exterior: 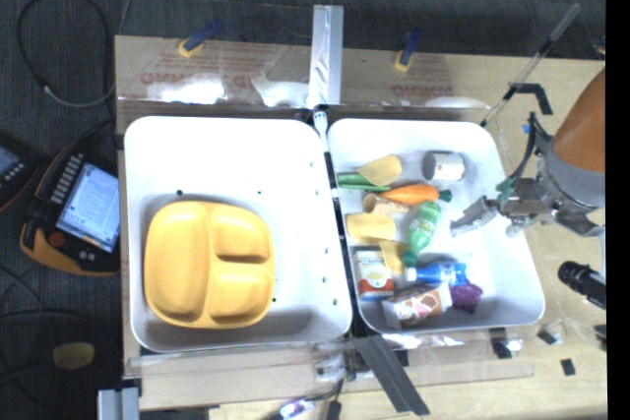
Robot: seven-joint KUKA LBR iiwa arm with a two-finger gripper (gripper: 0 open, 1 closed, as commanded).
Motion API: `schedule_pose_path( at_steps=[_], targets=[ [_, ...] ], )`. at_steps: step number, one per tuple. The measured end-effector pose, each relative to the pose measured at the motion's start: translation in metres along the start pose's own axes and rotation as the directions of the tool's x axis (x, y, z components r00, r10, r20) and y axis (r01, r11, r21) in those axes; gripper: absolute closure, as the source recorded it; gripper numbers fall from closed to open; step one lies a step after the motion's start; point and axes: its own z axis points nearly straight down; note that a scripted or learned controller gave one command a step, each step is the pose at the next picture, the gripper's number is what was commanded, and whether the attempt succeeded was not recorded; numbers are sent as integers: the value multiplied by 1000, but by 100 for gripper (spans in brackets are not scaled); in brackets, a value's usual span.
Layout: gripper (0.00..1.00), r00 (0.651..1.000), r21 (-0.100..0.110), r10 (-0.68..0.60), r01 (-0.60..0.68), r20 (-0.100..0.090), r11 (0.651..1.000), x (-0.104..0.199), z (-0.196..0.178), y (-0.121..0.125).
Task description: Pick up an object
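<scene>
The fingers of the grey two-finger gripper (471,217) stand spread apart with nothing between them, pointing left over the right side of the right-hand shallow white bin (492,141), just beside its clutter and apart from every item. Nearest to the fingers is the green plastic bottle (423,227), lying on its side near the bin's middle; it is judged light, stiff and smooth, so it may roll or slip, and a hold across its round body is advised. Touching or just above it lies the orange carrot-shaped toy (408,195), narrow and probably rigid. The small grey-and-white cylindrical can (443,166) sits toward the far wall, somewhat apart from the rest, and is judged the easiest candidate because open floor surrounds it. Toward the near wall, the blue-and-white bottle (430,272), a purple lumpy toy (468,294) and a flat printed packet (417,306) lie crowded together; the packet looks thin and hard to lift from the floor. Pale yellow wedge-shaped pieces (369,227) lie close to the divider between bins, where the wall leaves little room for a finger. Open floor lies along the right side of this bin, under the gripper. The left-hand white bin (197,135) carries a yellow compartmented plastic tray (208,263). Both bins rest on the bench (581,84).
</scene>
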Motion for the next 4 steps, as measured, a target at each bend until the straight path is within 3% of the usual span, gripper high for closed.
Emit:
schedule_pose_path(
  at_steps=[1,2,3,4],
  targets=[
    [0,977,-11,-214,214,6,977,29,109,45],
    [0,946,-13,-324,324,9,946,46,112,118],
    [0,972,41,-235,235,-12,971,52,114,157],
    [0,923,-7,-385,385,7,923,17,113,129]
  ],
)
